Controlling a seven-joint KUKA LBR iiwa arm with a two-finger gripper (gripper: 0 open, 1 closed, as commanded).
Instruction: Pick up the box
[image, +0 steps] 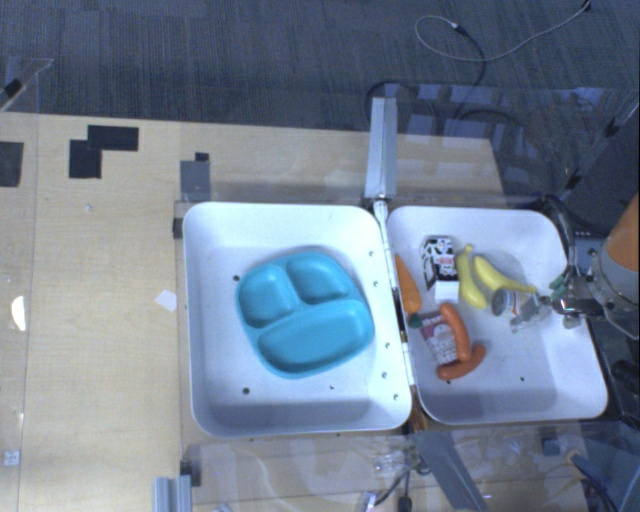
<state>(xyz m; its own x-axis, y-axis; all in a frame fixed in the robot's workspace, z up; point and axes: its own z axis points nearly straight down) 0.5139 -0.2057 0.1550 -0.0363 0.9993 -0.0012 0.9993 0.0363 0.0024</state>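
The box (437, 260) is a small white carton with black patches. It stands in the right bin (560, 385) near the bin's back left. My gripper (524, 309) hangs low over the right half of that bin, just right of the yellow bananas (480, 280). It is well apart from the box, to the box's right and a little nearer the front. Nothing shows in its grasp.
An orange carrot (407, 285) lies along the right bin's left wall. A red sausage (460, 345) and a small reddish packet (438, 340) lie in front of the box. The left bin (215, 400) holds a blue divided plate (303, 312).
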